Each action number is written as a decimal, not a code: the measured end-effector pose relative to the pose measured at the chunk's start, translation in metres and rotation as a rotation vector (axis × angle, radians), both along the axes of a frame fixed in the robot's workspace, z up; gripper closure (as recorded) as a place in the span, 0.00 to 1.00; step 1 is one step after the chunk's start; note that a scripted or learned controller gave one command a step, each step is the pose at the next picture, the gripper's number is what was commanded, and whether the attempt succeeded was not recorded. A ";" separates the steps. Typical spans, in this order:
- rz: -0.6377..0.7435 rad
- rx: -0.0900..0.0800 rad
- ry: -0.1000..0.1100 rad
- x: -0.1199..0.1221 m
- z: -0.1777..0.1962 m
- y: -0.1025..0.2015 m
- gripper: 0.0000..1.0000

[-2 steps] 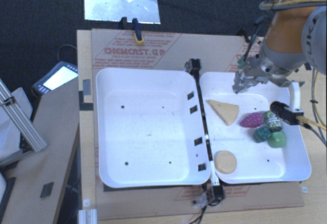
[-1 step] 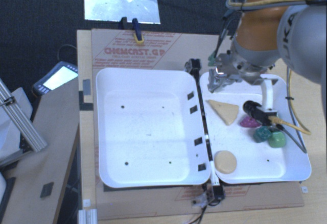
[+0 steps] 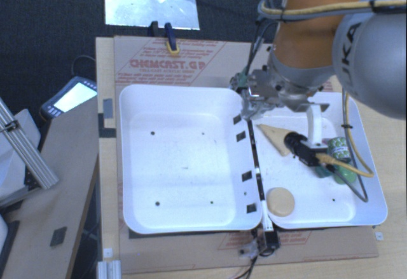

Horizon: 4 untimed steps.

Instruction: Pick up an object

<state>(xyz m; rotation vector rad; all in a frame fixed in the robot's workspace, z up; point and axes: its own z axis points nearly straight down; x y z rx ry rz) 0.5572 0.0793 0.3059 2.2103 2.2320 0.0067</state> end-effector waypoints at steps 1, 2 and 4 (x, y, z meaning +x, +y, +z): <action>-0.003 0.001 -0.009 -0.034 0.109 0.005 1.00; -0.012 -0.003 0.002 -0.072 0.097 -0.038 1.00; -0.004 0.001 -0.008 -0.071 0.234 0.043 1.00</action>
